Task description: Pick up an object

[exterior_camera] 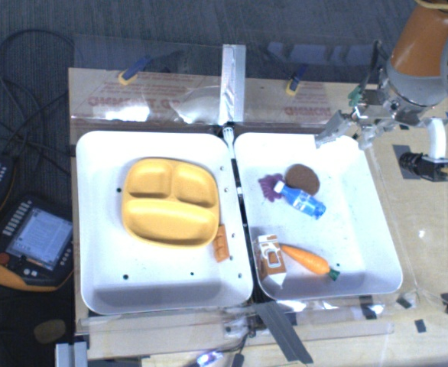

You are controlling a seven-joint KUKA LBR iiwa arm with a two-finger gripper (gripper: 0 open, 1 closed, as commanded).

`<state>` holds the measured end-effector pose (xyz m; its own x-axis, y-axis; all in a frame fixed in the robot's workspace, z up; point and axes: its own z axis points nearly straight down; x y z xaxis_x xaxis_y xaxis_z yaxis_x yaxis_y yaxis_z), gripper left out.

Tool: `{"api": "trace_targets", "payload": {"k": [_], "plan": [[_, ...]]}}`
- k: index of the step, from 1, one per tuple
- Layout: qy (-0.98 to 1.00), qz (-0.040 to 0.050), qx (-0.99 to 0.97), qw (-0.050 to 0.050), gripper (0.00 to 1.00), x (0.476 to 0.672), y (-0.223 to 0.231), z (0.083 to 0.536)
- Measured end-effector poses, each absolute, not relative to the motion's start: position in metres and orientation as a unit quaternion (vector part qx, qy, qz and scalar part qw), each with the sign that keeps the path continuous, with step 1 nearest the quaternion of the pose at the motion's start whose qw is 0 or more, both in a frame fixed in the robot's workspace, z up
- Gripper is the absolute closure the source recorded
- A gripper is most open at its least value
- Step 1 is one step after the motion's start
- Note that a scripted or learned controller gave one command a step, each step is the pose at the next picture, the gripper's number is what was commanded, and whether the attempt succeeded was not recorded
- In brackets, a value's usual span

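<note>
The right bin (pixel 377 228) holds a brown round piece (pixel 303 177), a purple toy (pixel 270 186), a blue bottle (pixel 303 202), an orange carrot (pixel 305 259) and a small orange-and-white box (pixel 270 255). In the left bin (pixel 102 281) lie a yellow divided tray (pixel 169 201) and a small orange piece (pixel 221 245). My gripper (pixel 348 134) hangs over the far right corner of the right bin, above and to the right of the brown piece. It is open, with nothing between its fingers.
A metal divider (pixel 232 82) stands behind the seam between the bins. Blue and yellow clips (pixel 134 69) sit on the cardboard at the back. A teach pendant (pixel 25 239) and cables lie on the floor to the left.
</note>
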<state>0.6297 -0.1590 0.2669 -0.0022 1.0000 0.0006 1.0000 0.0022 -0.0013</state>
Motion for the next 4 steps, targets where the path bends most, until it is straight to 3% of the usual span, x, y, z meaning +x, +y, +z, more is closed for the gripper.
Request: {"api": "trace_targets", "payload": {"k": [1,2,3,4], "plan": [[-0.763,-0.0023,-0.646,-0.006,0.00,0.659,-0.125,0.100],[-0.817,0.0013,-0.576,-0.001,0.00,0.669,-0.135,0.161],[-0.812,0.0009,-0.584,-0.001,0.00,0.668,-0.186,0.154],[-0.799,-0.0001,-0.601,-0.004,0.00,0.671,-0.156,0.091]]}}
